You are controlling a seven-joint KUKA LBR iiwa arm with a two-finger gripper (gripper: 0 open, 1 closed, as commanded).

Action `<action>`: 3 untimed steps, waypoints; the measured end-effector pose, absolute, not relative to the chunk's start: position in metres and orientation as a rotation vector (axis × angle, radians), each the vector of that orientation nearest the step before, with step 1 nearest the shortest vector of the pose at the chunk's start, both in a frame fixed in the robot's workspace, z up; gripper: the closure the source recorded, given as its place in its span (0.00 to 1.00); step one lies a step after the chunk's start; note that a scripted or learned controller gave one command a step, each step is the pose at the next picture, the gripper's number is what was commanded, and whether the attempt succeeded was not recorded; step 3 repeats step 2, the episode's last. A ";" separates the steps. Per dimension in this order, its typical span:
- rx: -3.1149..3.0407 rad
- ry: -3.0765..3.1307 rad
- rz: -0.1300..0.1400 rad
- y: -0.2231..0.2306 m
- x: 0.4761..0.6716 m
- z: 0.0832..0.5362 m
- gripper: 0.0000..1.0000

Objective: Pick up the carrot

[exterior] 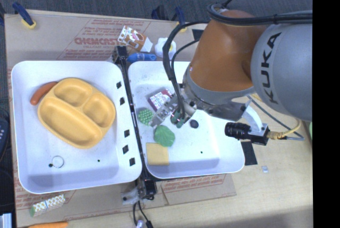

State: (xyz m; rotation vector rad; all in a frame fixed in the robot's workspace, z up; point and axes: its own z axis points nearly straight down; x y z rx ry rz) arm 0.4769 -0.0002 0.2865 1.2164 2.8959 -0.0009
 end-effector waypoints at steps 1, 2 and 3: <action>1.256 2.884 -0.003 0.044 0.476 0.191 1.00; 1.117 2.936 -0.001 0.008 0.483 0.267 1.00; 1.117 2.936 -0.001 0.008 0.483 0.267 1.00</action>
